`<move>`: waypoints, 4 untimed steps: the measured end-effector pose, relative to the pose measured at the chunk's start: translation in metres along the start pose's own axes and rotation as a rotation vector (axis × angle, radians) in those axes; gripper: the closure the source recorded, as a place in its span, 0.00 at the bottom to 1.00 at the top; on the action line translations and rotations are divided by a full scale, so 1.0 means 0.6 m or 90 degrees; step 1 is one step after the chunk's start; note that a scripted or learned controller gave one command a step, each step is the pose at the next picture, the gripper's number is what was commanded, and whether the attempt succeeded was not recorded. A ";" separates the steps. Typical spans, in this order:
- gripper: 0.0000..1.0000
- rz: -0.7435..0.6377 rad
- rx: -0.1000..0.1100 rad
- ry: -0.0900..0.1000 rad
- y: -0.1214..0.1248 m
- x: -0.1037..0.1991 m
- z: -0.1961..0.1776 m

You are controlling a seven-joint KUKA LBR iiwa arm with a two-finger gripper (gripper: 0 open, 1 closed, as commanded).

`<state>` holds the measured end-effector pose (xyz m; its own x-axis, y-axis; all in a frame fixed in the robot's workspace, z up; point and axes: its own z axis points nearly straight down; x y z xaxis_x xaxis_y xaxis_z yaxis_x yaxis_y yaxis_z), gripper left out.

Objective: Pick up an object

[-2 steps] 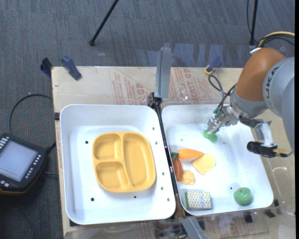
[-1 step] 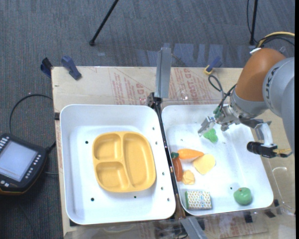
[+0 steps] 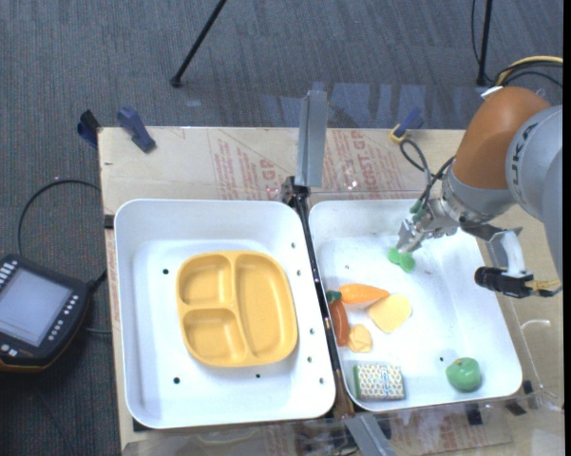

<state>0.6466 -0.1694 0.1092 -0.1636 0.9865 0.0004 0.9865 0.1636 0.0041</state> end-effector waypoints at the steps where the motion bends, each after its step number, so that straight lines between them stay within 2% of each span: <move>1: 1.00 0.037 0.003 0.000 -0.016 -0.067 0.038; 2: 1.00 0.106 0.004 0.001 -0.009 -0.027 0.036; 3: 1.00 0.105 0.004 0.002 -0.008 -0.027 0.019; 4: 0.00 0.105 0.004 0.002 -0.008 -0.027 0.020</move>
<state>0.6445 -0.1859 0.0972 0.0003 1.0000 0.0029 1.0000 -0.0003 -0.0031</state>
